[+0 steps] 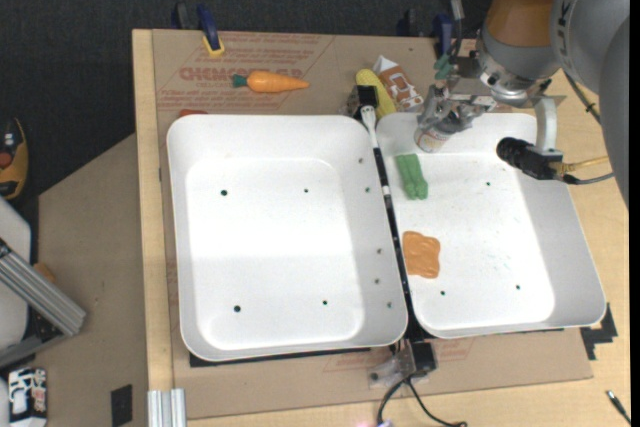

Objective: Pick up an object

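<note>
My gripper [436, 132] hangs over the far left corner of the right bin [540, 245], pointing down. A green block [411, 175] lies in that bin just in front of and left of the gripper, apart from it. An orange flat piece [421, 255] rests nearer the front, close to the bin's left wall. I see nothing between the fingers.
The left bin [190, 215] stands beside the right one. Behind the bins on the cardboard lie a toy carrot [270, 83], a yellow and black item [368, 93] and a brown packet [398, 85]. Blue clamps [210, 30] hold the back edge.
</note>
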Tool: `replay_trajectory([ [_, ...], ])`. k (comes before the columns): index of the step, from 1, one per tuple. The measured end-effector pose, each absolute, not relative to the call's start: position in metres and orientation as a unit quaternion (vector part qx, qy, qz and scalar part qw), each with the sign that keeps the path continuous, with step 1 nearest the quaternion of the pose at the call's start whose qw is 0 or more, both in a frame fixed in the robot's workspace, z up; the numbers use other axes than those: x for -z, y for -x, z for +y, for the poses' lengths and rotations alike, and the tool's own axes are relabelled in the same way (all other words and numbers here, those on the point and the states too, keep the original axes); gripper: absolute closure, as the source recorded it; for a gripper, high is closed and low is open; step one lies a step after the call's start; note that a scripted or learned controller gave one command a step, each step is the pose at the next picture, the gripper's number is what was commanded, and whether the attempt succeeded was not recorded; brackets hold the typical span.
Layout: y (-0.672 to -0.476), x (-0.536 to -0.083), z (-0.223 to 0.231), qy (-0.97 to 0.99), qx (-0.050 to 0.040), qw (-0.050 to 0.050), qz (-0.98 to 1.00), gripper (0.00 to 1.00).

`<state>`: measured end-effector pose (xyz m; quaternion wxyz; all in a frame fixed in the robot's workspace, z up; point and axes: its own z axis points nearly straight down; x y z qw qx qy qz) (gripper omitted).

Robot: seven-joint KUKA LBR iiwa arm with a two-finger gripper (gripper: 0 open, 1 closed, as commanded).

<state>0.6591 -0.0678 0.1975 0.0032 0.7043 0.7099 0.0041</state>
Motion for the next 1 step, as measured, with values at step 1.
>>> replay_trajectory([
  [1,-0.6337,-0.1854,0.0007,-0.705,0.0031,0.003,0.709,1.00],
])
